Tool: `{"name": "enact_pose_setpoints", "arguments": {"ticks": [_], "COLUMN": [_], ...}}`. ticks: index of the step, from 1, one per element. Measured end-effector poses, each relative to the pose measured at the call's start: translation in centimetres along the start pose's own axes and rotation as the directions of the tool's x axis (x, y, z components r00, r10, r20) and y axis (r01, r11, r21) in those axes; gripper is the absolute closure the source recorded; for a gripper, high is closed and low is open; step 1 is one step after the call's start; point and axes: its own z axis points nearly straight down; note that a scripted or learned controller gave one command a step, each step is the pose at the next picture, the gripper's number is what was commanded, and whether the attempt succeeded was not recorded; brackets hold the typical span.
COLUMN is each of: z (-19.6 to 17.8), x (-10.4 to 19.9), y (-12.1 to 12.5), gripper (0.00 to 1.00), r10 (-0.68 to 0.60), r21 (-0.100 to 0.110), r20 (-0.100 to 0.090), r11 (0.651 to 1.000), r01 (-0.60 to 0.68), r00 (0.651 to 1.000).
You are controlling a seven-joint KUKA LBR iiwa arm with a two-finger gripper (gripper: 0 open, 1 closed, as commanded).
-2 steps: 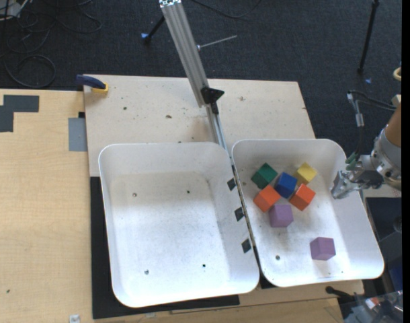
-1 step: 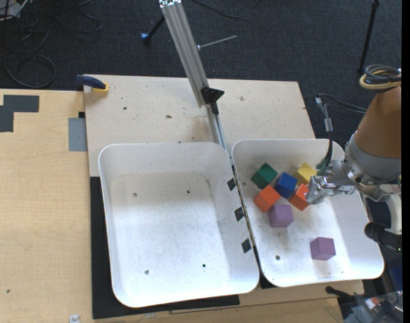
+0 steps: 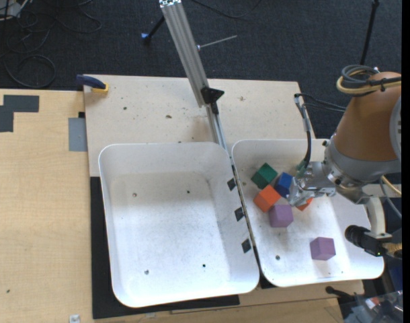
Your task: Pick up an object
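Pale wooden bench (image 3: 37, 200) bearing two shallow white bins side by side, with dark floor and cables behind.

Inside the right bin (image 3: 366, 269), a cluster of blocks sits toward its far-left part: a green block (image 3: 264, 175), a blue block (image 3: 283, 182) just beside it, an orange block (image 3: 266, 198) touching a purple block (image 3: 281, 215). A second purple block (image 3: 322, 248) lies apart, nearer the bin's front edge. The left bin (image 3: 124, 180) shows bare white floor with small dark specks. The gripper (image 3: 300, 197) is down in the right bin at the cluster's right side, just beside the blue and purple blocks, with something reddish-orange at its tip; whether its fingers are open or closed on anything cannot be told.
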Motion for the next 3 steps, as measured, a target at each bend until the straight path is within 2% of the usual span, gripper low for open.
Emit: {"name": "enact_pose_setpoints", "arguments": {"ticks": [1,2,3], "z": [0.7,1.3,2.0], "x": [5.0,9.7,14.5], "y": [0.5,-0.8,-1.1], "gripper": [1.00,1.00,1.00], "r10": [0.001,0.002,0.001], "r21": [0.001,0.003,0.004], "r20": [0.001,0.002,0.002], "r11": [1.000,1.000,1.000], "r01": [-0.001,-0.002,-0.001], "r00": [1.000,1.000,1.000]}}
